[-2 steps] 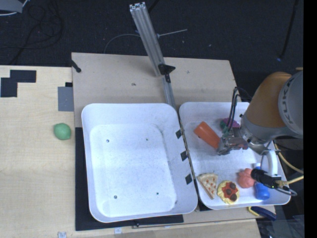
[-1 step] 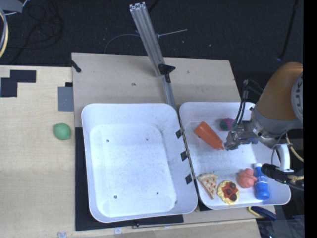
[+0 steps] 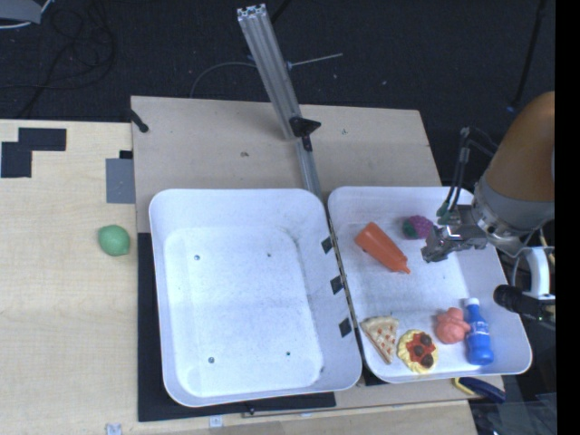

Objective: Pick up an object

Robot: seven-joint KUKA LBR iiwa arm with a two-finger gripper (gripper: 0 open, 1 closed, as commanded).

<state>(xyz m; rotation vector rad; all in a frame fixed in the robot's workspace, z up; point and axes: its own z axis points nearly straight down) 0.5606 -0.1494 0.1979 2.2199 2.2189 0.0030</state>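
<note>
The right bin (image 3: 362,208) holds an orange carrot-shaped piece (image 3: 381,247), a small purple grape bunch (image 3: 418,227), a pizza slice (image 3: 381,336), a round pizza-like disc (image 3: 417,350), a pink lumpy piece (image 3: 449,325) and a blue bottle (image 3: 477,333). My gripper (image 3: 439,246) hangs over the bin's right half, just right of the grapes and the carrot piece. Nothing is visible between its fingers.
The left bin (image 3: 240,293) sits beside the right one. A green ball (image 3: 114,240) lies on the bench at the far left. A slanted metal rail (image 3: 276,75) rises behind the bins. A yellow and blue item (image 3: 480,388) lies past the right bin's front corner.
</note>
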